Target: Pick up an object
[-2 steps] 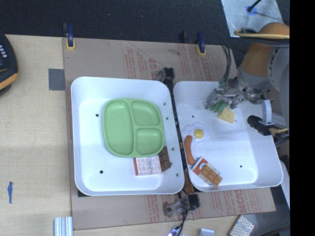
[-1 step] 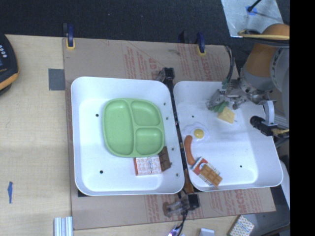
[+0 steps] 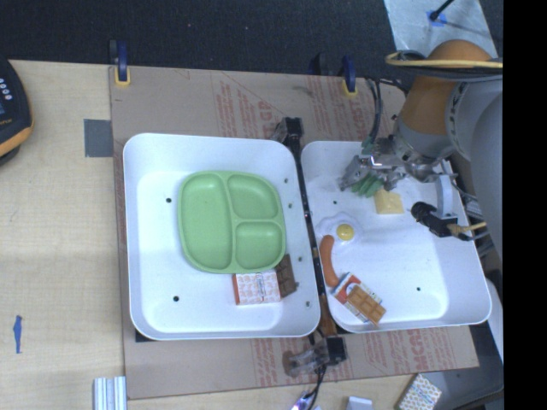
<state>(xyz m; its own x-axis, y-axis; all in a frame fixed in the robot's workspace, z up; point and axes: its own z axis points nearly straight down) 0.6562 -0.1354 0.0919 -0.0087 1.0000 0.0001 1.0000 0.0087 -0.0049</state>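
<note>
My gripper [image 3: 366, 176] is low in the back of the right bin [image 3: 427, 284], reaching in from the right. It sits right over a small green item [image 3: 370, 187], which it partly hides. A pale yellow cheese slice [image 3: 389, 202] lies just in front of it. Further forward are a toy fried egg [image 3: 344, 232], a red-brown sausage [image 3: 328, 261] along the bin's left wall, and an orange and white packet [image 3: 359, 300].
The left bin [image 3: 137, 229] holds a green divided plate [image 3: 231, 220], a small red and white box [image 3: 256, 288] and a brown piece [image 3: 286, 276] beside it. A dark clip [image 3: 292, 129] sits between the bins at the back.
</note>
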